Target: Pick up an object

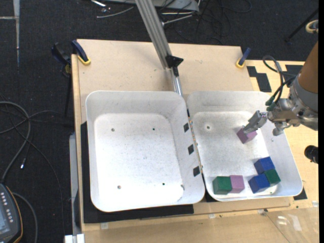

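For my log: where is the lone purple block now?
The purple block is in the right bin, at the gripper fingertip, apart from the cluster along the front edge.

I see arm (pixel 309 87): orange band above grey metal wrist, green and black cables looping alongside, silvery hand (pixel 263 123) with slim fingers at tip.

Dark carpeted floor (pixel 35 24) with loose black cables (pixel 20 120) — pale wooden bench (pixel 126 70), clamped corners.
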`<state>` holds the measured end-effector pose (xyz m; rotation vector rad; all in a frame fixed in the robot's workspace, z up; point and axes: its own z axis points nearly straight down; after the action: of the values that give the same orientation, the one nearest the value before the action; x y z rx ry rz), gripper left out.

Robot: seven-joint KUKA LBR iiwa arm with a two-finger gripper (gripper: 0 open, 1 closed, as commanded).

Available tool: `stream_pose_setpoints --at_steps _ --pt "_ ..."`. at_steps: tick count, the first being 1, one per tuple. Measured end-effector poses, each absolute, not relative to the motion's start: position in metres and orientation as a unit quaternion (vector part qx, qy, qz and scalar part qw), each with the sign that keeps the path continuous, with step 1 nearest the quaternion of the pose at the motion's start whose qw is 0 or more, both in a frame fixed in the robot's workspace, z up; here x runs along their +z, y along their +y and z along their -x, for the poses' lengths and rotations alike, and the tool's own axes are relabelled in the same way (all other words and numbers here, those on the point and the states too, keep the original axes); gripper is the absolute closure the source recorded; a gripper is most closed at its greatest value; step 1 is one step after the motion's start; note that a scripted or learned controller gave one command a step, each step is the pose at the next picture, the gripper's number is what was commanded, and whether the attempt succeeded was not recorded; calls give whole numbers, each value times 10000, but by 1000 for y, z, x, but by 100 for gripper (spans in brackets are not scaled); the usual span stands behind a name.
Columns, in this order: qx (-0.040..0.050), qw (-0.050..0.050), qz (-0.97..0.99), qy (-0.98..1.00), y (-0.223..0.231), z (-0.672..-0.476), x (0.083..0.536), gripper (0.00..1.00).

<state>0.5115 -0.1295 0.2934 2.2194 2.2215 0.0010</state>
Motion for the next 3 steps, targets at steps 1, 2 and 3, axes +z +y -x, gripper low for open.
stream_pose_setpoints --at_steps 1,2,3 --pt "-14 14 -7083 7059 -202 -589 249 0" --pt "-8 5 -7073 7069 -184 -583 93 0" --pt "11 6 -7049 7094 -140 -602 96 0"
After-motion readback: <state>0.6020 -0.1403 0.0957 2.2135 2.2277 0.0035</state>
